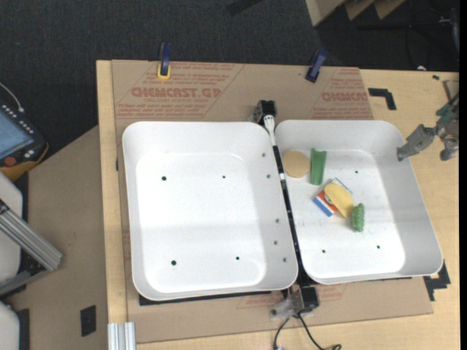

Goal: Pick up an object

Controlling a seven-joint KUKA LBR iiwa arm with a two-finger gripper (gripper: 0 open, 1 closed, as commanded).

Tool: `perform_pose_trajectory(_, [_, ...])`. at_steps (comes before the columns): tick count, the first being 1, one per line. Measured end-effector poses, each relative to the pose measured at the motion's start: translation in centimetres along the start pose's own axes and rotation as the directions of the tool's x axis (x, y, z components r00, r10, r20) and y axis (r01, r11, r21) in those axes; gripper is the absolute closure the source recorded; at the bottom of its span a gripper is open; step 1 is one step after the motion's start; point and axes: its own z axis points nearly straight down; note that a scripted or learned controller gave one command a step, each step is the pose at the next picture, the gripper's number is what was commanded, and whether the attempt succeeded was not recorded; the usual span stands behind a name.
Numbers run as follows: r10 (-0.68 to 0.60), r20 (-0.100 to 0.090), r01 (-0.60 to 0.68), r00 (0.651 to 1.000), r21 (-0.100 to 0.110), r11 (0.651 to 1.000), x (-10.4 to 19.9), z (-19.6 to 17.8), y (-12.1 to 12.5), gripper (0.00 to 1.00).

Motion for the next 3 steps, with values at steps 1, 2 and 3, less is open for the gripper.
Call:
perform_pose_trajectory(1, [0.002, -0.006, -0.002, 1.0, 0.014, 1.0, 0.9, 13.0, -4.3, 0.0])
perform_pose_trajectory(2, [0.003, 0.003, -0.003, 1.0, -0.005, 1.0, -1.0, 4.1, -7.8, 0.0])
perform_pose_trajectory(3, [0.0, 0.003, 0.0, 1.0, -0.004, 1.0, -0.9, 3.4, -7.6, 1.0])
